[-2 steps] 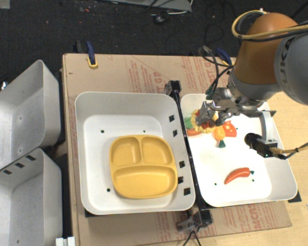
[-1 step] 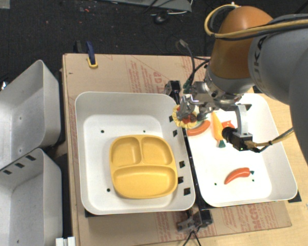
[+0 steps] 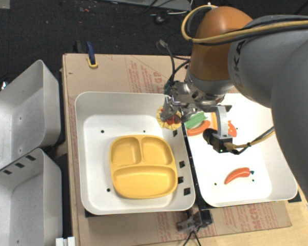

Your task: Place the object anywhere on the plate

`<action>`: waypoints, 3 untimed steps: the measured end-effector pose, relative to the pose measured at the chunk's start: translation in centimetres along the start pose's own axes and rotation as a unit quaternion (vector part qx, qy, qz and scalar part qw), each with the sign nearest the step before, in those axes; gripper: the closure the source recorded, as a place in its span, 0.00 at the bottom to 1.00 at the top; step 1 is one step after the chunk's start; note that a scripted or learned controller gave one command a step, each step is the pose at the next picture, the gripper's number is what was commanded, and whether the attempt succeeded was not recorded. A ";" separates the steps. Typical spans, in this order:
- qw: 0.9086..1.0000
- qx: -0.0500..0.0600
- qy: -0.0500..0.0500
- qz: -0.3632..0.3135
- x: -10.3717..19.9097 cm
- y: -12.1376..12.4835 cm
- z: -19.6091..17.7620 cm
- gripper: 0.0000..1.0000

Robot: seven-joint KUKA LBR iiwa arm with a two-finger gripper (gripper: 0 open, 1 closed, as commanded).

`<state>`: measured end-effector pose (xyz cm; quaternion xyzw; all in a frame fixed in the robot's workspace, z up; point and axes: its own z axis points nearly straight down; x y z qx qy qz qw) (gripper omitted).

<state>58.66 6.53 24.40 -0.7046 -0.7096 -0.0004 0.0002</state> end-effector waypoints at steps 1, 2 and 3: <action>1.000 0.000 0.000 -0.001 5.7 -0.2 0.8 1.00; 1.000 0.000 -0.001 0.001 7.5 0.8 2.1 1.00; 1.000 0.000 -0.001 0.002 7.4 0.8 2.0 0.00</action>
